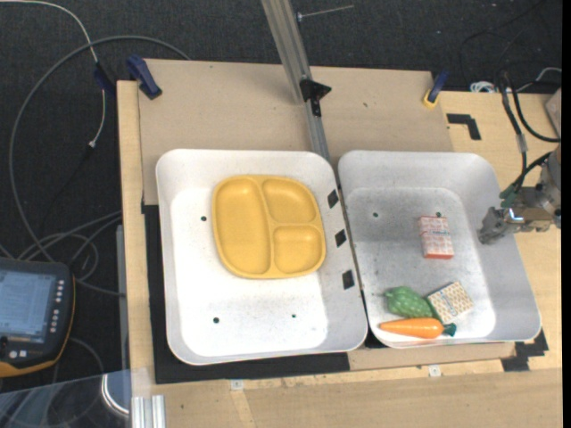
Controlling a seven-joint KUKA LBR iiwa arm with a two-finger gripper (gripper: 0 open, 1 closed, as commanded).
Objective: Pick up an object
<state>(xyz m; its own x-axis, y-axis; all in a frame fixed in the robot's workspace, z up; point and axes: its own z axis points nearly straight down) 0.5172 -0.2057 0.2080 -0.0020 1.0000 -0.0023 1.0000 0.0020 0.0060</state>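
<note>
tool at right edge of frame, over right bin rim | finger state: cannot tell | carrot, red box unheld, no grasp begun

Yellow divided plate in left bin; carrot, green toy, two small boxes in right bin.

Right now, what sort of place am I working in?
Most likely a robotics lab test bench, not a home. Two white bins sit on a board held by blue clamps, a teach pendant lies at the left, and loose cables trail over dark carpet.
</note>
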